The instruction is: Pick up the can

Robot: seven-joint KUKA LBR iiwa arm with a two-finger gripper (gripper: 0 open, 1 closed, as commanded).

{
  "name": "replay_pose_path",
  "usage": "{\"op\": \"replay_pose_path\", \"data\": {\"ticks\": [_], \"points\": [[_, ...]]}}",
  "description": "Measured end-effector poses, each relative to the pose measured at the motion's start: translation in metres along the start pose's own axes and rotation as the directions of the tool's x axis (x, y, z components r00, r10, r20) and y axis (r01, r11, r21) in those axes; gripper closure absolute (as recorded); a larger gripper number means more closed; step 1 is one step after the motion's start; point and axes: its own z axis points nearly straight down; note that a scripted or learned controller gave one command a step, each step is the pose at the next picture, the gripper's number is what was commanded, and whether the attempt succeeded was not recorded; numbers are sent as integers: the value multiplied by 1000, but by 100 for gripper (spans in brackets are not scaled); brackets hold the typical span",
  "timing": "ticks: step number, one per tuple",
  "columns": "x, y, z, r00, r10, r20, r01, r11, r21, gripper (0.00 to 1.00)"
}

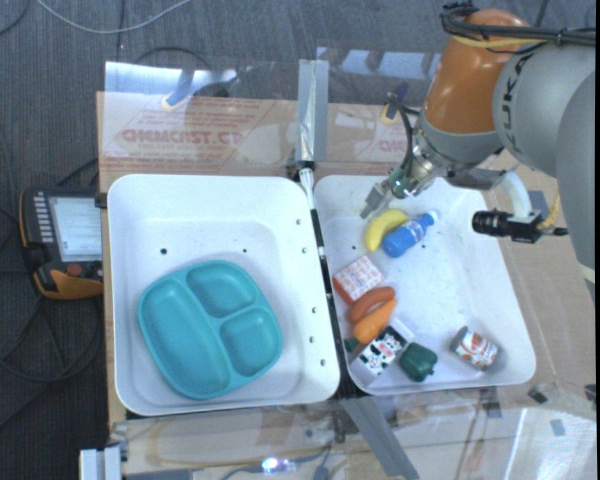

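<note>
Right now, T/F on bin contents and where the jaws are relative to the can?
1. The can lies in the right bin, near its front right corner. True.
2. The teal tray sits in the right bin. False: it sits in the left bin.
3. The gripper hovers over the can. False: it is at the bin's far end, by the banana.
4. The blue bottle lies beside the banana. True.
</note>
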Motion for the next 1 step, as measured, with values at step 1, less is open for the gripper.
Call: {"op": "replay_pose_path", "data": {"ticks": [1], "points": [[18,35,-160,997,-83,2,83,997,-4,100]]}}
